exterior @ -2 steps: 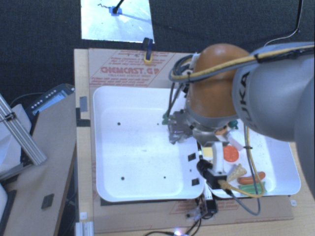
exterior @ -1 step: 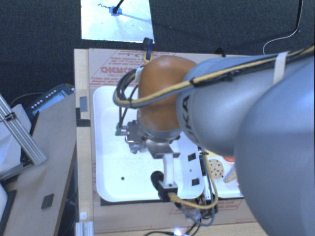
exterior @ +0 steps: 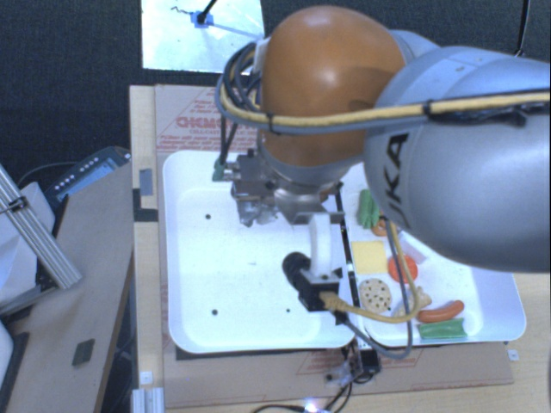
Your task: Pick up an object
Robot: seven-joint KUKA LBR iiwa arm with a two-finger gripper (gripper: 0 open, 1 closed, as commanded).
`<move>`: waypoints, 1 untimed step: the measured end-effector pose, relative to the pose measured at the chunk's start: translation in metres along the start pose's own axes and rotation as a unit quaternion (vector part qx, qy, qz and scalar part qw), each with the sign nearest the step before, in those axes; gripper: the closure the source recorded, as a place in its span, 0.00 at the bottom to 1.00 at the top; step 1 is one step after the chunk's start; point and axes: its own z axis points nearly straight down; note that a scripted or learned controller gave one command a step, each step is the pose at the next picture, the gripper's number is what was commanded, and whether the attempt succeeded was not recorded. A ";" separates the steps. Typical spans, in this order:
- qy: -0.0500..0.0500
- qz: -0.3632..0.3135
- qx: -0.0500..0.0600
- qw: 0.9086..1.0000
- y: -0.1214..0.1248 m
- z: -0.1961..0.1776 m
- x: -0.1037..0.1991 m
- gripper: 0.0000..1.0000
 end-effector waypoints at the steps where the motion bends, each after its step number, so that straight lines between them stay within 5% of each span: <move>1: -0.005 0.007 0.007 1.000 -0.002 0.037 -0.088 1.00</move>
